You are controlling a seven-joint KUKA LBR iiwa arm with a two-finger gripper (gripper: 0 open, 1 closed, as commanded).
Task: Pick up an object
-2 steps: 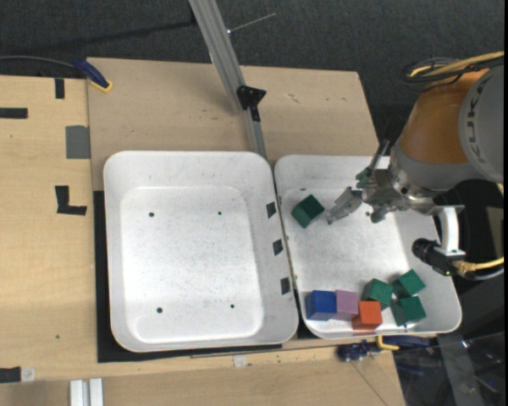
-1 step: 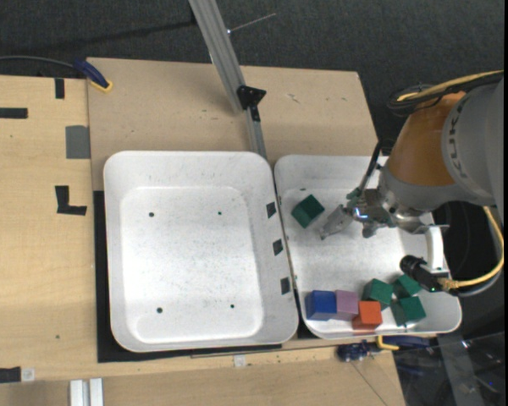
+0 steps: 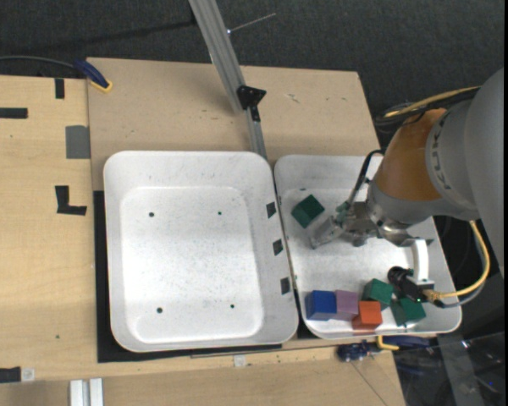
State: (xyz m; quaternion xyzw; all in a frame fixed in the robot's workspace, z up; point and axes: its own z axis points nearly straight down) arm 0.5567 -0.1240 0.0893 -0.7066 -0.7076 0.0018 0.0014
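Note:
In the right bin [image 3: 322,169] a dark green block [image 3: 306,211] lies near the upper left part. My gripper [image 3: 330,230] hangs low over the bin floor just right of and slightly below that block, close to it; I see nothing held in it. Along the bin's near edge lie a blue block [image 3: 322,304], a pale purple block [image 3: 347,304], an orange block [image 3: 369,314] and two more green blocks [image 3: 378,292] [image 3: 408,310]. The arm's orange band [image 3: 411,163] and grey wrist cover the bin's right side.
The large left bin [image 3: 186,163] stands beside the right one, their walls touching in the middle. A slanted metal pole [image 3: 224,49] with a black clamp rises behind the bins. Cables [image 3: 470,282] run along the right bin's right edge.

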